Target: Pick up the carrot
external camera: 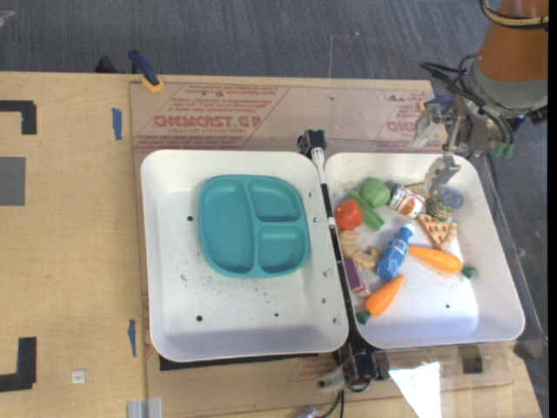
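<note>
Two orange carrots lie in the right bin (496,307). One carrot (433,259) rests near the bin's right side, its green tip pointing right. The other carrot (384,295) lies lower and nearer the middle, slanted, with its green tip at the lower left. My gripper (443,171) hangs over the bin's far right corner, above a small round tin (449,202). It is well apart from both carrots and nothing shows in its grasp.
Crowded round the carrots are a blue bottle (394,251), a pizza slice (438,231), a red tomato (348,214), a green pepper (374,192) and a small can (406,202). A teal divided plate (254,225) lies in the left bin (165,259).
</note>
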Available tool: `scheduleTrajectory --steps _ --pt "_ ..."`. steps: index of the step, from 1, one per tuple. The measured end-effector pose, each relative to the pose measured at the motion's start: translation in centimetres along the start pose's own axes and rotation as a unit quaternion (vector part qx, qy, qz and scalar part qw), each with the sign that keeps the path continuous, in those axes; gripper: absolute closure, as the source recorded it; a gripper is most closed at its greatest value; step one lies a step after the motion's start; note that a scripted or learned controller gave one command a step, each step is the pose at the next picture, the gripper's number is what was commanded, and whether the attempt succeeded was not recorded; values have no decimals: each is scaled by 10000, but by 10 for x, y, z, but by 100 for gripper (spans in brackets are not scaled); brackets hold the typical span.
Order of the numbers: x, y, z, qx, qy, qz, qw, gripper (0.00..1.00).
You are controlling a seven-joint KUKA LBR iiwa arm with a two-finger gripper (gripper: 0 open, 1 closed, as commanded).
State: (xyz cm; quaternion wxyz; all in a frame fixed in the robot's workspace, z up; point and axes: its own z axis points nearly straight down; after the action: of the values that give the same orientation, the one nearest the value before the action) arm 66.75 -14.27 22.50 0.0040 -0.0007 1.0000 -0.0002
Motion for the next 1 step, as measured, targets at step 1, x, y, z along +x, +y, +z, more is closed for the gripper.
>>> scheduleTrajectory --steps 1 --pt "122 -8 111 -14 74 -110 9999 0"
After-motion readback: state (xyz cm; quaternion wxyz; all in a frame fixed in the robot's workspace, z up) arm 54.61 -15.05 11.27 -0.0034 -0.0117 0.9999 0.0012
